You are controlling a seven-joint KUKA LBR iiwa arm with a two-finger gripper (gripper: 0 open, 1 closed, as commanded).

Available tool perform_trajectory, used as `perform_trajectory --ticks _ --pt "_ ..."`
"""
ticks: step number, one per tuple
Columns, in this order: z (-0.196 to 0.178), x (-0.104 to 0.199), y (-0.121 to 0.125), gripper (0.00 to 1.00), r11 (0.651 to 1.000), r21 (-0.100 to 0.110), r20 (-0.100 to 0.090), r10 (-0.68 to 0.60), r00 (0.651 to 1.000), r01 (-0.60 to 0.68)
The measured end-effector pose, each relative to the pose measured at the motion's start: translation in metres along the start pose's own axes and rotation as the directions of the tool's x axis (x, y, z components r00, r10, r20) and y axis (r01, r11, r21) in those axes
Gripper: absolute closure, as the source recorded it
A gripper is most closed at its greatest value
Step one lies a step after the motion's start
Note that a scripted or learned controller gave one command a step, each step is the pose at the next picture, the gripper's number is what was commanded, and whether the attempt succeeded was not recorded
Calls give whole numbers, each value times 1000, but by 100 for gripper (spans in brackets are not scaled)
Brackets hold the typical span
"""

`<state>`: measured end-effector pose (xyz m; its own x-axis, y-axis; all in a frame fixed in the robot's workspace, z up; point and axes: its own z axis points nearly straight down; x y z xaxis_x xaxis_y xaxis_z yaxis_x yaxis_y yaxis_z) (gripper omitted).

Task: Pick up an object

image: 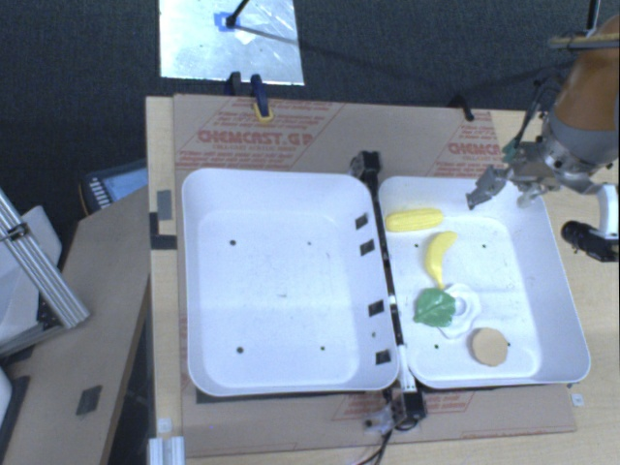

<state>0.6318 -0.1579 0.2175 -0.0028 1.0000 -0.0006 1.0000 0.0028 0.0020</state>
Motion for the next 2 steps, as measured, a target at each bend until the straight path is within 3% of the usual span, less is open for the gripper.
perform_trajectory --ticks 1,2 --pt "25 88 10 0 1000 1 -4 -9 1000 9" --pt "99 74 31 0 1000 4 0 -3 1000 3"
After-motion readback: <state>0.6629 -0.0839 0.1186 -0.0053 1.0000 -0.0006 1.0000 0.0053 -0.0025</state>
